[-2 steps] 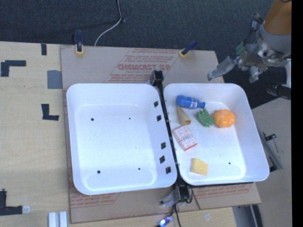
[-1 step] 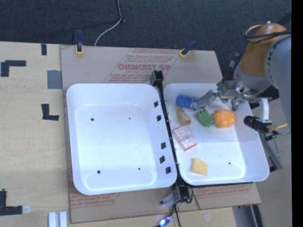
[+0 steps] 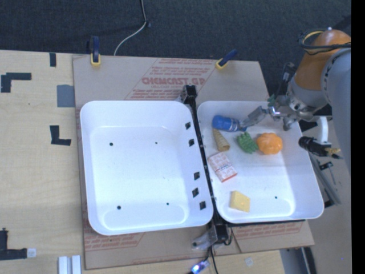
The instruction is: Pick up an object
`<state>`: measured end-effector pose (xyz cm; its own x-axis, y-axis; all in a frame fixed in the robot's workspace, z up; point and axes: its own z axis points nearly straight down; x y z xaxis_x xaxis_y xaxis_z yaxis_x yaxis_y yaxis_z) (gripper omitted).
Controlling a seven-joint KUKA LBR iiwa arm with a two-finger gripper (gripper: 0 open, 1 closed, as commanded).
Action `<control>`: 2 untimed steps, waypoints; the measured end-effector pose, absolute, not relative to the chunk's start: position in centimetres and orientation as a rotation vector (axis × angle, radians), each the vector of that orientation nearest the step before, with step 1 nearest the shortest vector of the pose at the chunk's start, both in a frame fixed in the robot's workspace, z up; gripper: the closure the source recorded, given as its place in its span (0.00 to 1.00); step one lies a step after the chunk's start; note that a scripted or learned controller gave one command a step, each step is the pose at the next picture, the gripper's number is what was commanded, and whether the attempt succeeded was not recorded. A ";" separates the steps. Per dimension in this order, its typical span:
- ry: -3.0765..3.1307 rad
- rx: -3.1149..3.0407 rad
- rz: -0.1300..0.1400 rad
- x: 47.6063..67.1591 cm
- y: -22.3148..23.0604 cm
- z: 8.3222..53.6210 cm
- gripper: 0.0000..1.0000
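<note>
— Six things lie in the right bin (image 3: 296, 207), and as far as we can see none of them has left it. Our pincer (image 3: 255, 117) hangs low over the far side of that bin, reaching in from the arm (image 3: 319, 67).

— Is it holding anything?

— We see nothing between its tips. Whether they stand apart or together we cannot tell; the grey metal blurs against the white wall.

— What lies closest to it?

— The blue bottle (image 3: 225, 123) is just beside the pincer, on the side away from the arm, maybe touching its tip. The green toy (image 3: 247, 143) sits just below it, toward us, with the orange (image 3: 270, 144) beside that, nearer the arm. The cone (image 3: 221, 139) lies beyond the bottle, a little nearer us.

— And the rest?

— The small printed packet (image 3: 222, 167) and the yellow block (image 3: 239, 201) lie well apart from the pincer, toward the near rim. The left bin (image 3: 137, 164) is farther still, past the divider.

— So how far along are we?

— We judge the approach is made, no more. A grasp, most likely on the bottle, and the lift both remain. Nothing on the table (image 3: 34, 153) suggests a pick is done.
</note>
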<state>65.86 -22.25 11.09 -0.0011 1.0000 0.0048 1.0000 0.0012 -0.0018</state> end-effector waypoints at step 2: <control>-2.224 -2.205 0.012 66.7 -15.2 9.8 0.00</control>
